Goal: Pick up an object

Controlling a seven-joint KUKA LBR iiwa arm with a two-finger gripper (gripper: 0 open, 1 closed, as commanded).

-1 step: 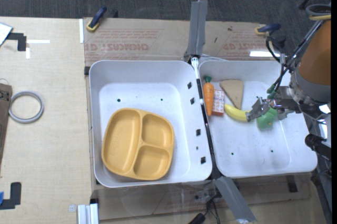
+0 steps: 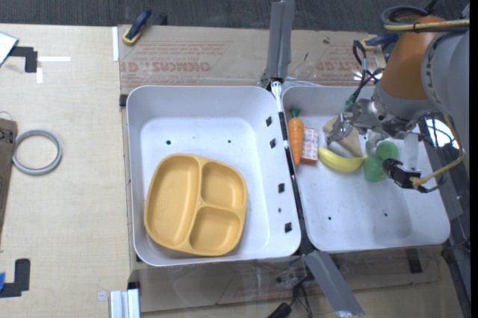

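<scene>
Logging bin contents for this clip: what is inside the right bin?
The right bin holds a carrot, a small box, a banana and a green object. The gripper and arm cover the back right corner.

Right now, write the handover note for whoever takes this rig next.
Gripper: low in the right white bin, over its upper part, just above the yellow banana; whether its fingers are open or shut cannot be told, and nothing is seen held.
Things: yellow banana, orange carrot, a small flat packet between them, and a green rounded object to the banana's right, all clustered in the right bin. A yellow plastic divided plate lies in the left white bin.
Done: no pick visible.
Left: grasp one object and lift it.
</scene>
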